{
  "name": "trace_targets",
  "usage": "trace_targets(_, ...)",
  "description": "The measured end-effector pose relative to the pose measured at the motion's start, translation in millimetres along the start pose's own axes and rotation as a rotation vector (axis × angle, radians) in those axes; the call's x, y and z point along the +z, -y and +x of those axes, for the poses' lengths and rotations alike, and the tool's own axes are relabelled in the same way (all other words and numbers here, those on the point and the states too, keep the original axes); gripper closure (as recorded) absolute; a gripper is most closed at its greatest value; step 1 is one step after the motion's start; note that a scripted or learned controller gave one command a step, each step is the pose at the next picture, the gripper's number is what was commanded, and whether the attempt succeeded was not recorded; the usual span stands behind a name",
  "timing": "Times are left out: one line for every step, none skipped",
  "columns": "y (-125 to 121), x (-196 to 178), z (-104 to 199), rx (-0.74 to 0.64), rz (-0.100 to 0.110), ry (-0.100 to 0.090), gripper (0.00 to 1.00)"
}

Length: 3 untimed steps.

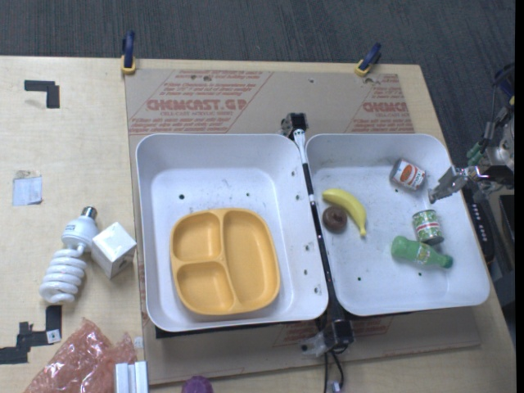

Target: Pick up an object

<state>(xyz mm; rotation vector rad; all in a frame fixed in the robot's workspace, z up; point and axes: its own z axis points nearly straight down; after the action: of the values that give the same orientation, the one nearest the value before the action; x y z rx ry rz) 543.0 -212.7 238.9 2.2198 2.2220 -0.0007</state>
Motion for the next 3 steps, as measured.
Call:
trace_targets(31.7,139.1,-6.6,0.0,0.004,-0.008,0.0)
trace_targets(30.5,128.7,-8.6,0.002,0.0,-0.002,1.0)
trace_targets(30.4,128.9,-7.7,0.001,0.0,-0.004,0.0)
